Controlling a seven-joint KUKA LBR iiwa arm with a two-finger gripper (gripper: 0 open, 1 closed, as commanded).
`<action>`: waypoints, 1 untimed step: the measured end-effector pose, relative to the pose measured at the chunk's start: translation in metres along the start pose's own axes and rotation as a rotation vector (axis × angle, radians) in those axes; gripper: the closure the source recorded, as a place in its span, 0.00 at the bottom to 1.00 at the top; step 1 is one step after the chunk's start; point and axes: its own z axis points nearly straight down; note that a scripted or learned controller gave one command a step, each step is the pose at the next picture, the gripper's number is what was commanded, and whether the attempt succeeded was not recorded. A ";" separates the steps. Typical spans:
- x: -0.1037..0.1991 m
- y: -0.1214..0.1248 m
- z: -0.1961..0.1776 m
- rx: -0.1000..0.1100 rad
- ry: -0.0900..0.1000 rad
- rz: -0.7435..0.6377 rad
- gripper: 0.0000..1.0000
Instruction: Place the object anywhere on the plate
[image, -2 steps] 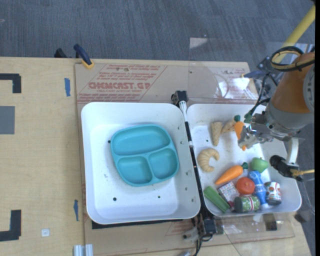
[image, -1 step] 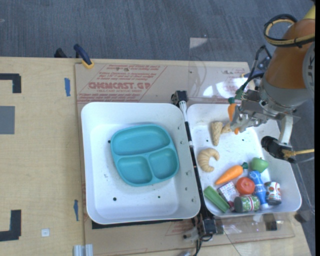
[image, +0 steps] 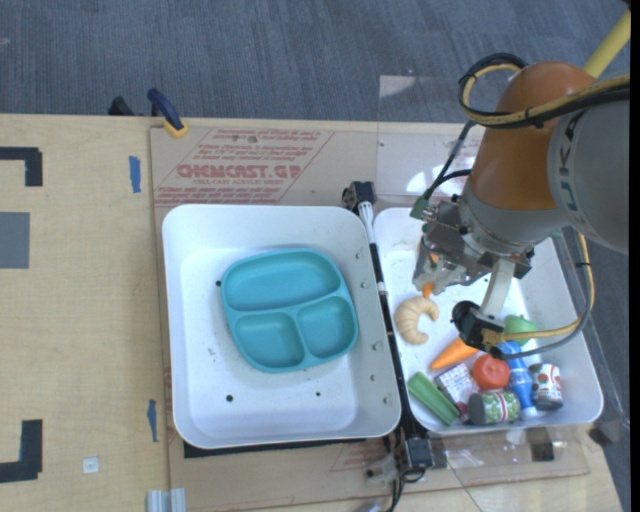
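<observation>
Two white bins sit side by side. The left bin carries a teal plate with three compartments, all bare. The right bin holds a croissant at its left side, with a carrot, green block, red-capped bottle and small cans crowded near. The gripper hangs just far of the croissant, something orange at its tip. Whether it grips cannot be told. Arm reaches from the right.
</observation>
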 end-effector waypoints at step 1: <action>0.043 -0.039 0.062 0.001 -0.003 0.112 1.00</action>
